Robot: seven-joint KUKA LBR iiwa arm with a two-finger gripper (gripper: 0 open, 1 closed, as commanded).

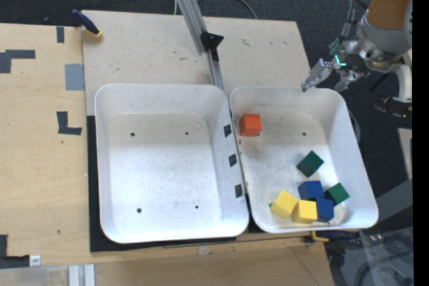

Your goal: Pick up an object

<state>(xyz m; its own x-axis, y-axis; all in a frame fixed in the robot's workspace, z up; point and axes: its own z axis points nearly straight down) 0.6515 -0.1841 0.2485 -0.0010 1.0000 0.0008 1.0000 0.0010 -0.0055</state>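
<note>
1. Blocks are piled in the right bin (355, 137): the orange block (251, 124) lies alone, well apart from the gripper (326, 75).
2. Gripper fingers are seen spread apart, holding nothing, above the bin's far right corner.
3. A descent here could strike the rim; crowded corner blocks (310, 201) could slip aside.
4. The arm (389, 10) is reached in from the right.

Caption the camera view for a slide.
Gripper above the right bin's far corner; orange cube apart from clustered blocks.

Gripper (326, 75) — fingers apart, empty
</note>
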